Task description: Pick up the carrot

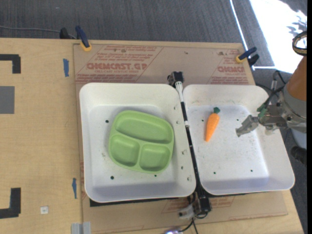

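Observation:
The orange carrot [212, 125] with a green top lies in the right white bin [273, 179], near its left wall, its green end pointing to the far side. My gripper [245, 126] hangs over the same bin, a short way to the right of the carrot and apart from it. Nothing is held in it. The arm's wrist comes in from the right edge.
A green divided plate [141, 140] rests in the left white bin [92, 179]. A raised divider with clamps [185, 130] joins the two bins. Yellow and blue clips [246, 56] pin the cardboard sheet at the back. Bare bin floor stretches in front of the carrot.

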{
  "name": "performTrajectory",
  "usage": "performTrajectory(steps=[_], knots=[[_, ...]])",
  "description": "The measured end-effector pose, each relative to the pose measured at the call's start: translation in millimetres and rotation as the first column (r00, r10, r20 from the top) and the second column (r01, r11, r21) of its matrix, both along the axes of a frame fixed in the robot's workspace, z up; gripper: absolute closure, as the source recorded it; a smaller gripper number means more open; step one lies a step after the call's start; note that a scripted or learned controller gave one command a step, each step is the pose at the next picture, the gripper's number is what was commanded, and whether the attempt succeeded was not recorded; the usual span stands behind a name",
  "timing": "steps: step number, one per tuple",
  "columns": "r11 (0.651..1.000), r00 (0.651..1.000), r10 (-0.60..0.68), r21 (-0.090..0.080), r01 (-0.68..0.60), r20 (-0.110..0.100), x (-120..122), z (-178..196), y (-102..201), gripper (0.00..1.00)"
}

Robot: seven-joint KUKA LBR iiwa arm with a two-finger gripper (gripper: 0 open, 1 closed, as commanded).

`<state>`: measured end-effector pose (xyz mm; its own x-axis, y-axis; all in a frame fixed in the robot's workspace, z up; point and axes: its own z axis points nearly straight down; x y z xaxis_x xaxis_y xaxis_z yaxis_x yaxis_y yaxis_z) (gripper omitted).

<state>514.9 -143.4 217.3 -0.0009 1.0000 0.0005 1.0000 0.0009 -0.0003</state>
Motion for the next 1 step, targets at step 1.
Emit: performTrajectory(steps=[1], knots=[[1.000,1.000,0.001,-0.001,-0.001,0.002,48.0,-32.0,80.8,0.00]])
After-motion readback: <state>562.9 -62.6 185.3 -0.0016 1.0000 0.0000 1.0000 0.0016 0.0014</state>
